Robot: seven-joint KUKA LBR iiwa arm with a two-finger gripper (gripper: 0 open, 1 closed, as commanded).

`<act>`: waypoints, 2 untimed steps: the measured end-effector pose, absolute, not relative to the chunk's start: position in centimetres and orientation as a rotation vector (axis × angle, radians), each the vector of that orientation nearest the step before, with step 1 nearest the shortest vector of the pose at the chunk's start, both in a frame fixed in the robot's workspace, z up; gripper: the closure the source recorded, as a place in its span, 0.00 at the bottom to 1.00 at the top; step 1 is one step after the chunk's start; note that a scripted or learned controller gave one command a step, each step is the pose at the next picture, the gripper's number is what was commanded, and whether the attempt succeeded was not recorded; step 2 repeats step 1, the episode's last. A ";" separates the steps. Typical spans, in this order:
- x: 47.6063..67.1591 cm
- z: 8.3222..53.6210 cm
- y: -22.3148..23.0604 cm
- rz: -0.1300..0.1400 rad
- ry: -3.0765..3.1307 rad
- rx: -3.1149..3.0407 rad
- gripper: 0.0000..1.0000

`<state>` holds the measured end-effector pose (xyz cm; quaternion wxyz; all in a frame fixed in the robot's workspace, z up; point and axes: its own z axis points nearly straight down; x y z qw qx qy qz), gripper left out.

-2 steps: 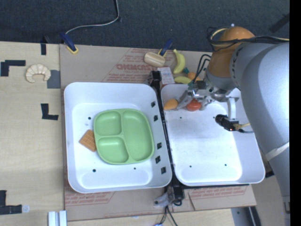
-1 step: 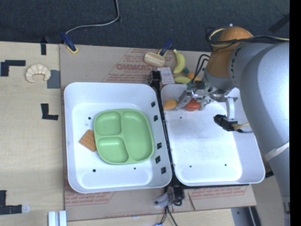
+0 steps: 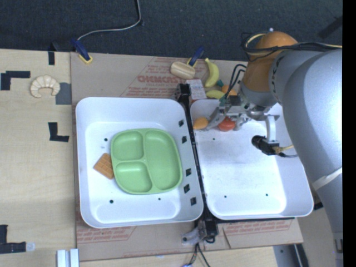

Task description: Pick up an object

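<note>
Two white bins sit side by side on the surface (image 3: 33,166). Left bin (image 3: 92,204) carries a green divided plate (image 3: 147,161) w/ a tan cracker-like piece (image 3: 104,165) tucked at its left edge. Right bin (image 3: 250,199) is where the arm (image 3: 311,110) works, reaching in from the right.

Gripper (image 3: 229,115) is down at the far-left corner of the right bin. Whether it's spread or pinching anything I cannot tell; the wrist hardware and cabling cover the tips.

Likely target: a small red-orange object (image 3: 226,125), tomato-ish, lying on the bin floor right under or just in front of the gripper, maybe touching it. An orange piece (image 3: 200,123) lies just to its left, against the wall btw the bins. Neither has a clear long axis from here; both look roundish.

Key relation: the red-orange object is directly below the tool, near side, so the coming move looks like a short straight drop or close, not a sideways reach. Risk, imo: the bin wall and the orange piece crowd the left side, so a closing grasp could nudge one into the other or clip the wall.

Outside the bins, past the far rim: a banana (image 3: 212,73), a bread-roll shape (image 3: 182,69), a small box (image 3: 195,88). A croissant (image 3: 44,85) lies far left on the surface.
</note>
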<state>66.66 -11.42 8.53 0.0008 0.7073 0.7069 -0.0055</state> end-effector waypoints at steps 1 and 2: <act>66.8 9.7 -11.2 -0.008 2.219 2.220 1.00; 66.8 9.7 -11.2 -0.008 2.219 2.220 1.00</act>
